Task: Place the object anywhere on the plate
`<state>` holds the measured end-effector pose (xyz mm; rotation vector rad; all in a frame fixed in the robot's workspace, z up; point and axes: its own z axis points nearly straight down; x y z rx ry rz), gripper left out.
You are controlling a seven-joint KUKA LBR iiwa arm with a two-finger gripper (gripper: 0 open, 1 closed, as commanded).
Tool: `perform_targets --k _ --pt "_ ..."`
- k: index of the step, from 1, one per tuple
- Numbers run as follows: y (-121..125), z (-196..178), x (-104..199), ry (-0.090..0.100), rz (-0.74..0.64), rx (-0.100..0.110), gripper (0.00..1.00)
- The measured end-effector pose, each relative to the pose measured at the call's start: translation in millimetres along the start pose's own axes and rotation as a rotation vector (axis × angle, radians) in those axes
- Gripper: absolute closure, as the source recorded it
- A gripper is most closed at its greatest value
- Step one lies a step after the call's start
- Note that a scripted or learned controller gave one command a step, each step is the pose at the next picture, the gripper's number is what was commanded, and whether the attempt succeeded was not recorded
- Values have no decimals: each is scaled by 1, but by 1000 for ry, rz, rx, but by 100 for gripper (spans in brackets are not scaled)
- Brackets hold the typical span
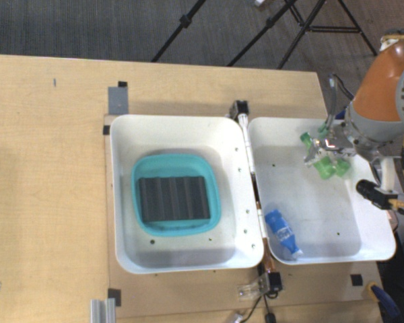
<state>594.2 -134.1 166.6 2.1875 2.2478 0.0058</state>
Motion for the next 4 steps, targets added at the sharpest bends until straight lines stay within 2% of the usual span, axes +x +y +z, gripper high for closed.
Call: perform_targets --k 1,2,3,4 --pt "42 69 50 4 -155 11 100" --pt "37 -20 133 2 -25 -1 100" --pt "2 -18 211 3 -51 3 100" --pt "-22 25 276 3 -222 3 100"
